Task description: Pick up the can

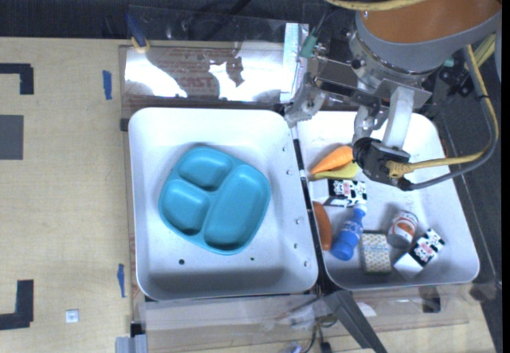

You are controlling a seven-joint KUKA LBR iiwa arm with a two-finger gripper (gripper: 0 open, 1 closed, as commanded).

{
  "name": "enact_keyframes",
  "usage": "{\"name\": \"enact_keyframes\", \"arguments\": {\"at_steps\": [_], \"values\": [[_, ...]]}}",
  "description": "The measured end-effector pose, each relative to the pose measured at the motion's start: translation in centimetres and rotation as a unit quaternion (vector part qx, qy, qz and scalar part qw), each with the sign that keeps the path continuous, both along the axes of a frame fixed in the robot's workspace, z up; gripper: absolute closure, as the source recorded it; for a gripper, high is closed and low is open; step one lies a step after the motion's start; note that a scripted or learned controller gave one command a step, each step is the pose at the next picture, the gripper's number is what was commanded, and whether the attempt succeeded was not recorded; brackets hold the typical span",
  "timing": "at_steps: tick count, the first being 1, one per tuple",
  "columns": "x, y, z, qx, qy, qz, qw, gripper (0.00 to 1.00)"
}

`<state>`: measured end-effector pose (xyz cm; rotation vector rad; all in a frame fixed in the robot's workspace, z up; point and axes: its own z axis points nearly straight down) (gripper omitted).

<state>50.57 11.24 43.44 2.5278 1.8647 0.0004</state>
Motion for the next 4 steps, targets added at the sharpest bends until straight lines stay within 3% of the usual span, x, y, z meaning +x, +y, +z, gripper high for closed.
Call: {"name": "enact_keyframes", "arguments": {"at_steps": [1, 2, 3, 4], "values": [[-2.6, 5.3, 0.0, -0.0002, 0.002, 0.148, 0.9889, 0.0], [-2.6, 11.3, -0.5, 0.0002, 0.0, -0.009, 1.0, 0.0], [6.0, 11.2, 0.0, 0.0002, -0.002, 0.172, 0.9851, 0.0], [6.5, 9.7, -6.7, 0.0, 0.001, 0.254, 0.9671, 0.0]]}}
